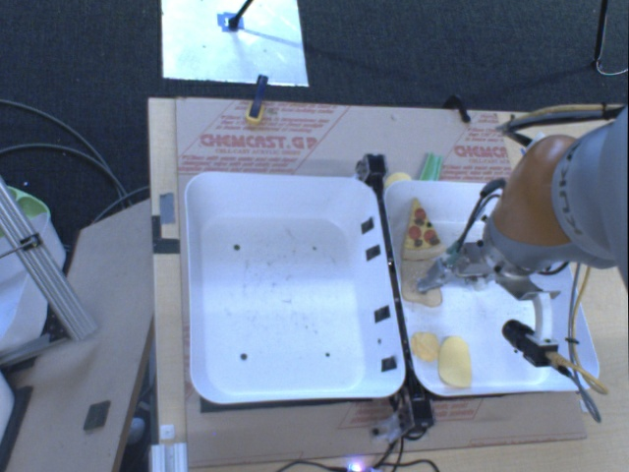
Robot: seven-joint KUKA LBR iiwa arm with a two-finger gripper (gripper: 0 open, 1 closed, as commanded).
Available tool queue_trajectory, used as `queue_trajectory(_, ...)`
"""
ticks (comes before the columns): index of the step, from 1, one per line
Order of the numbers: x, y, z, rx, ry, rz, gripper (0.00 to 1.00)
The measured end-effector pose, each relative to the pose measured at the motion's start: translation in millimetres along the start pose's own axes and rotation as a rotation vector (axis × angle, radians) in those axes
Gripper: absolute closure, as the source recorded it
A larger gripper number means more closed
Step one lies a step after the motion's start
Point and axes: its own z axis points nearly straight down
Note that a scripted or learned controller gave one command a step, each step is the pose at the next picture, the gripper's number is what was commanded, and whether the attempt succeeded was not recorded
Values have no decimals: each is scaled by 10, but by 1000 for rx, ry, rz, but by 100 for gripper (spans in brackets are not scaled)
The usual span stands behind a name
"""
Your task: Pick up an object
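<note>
My gripper (430,279) reaches down into the right bin (491,193) near its left wall. It hangs right over a flat tan piece (425,296) and seems to touch it. A toy pizza slice (422,229) with red dots lies just behind the gripper. Two yellow pieces lie at the front of the bin, a small one (426,345) and a bigger oval one (454,361). I see nothing lifted off the bin floor.
The left bin (211,264) stands beside the right one, with a black divider (386,264) between them. A pale yellow ball (397,179) and a green stick (429,166) sit behind the right bin's back rim. The arm covers the bin's right part.
</note>
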Motion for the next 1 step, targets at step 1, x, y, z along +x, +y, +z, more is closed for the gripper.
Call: queue_trajectory(1,194,715,10,-3,-1,0,0)
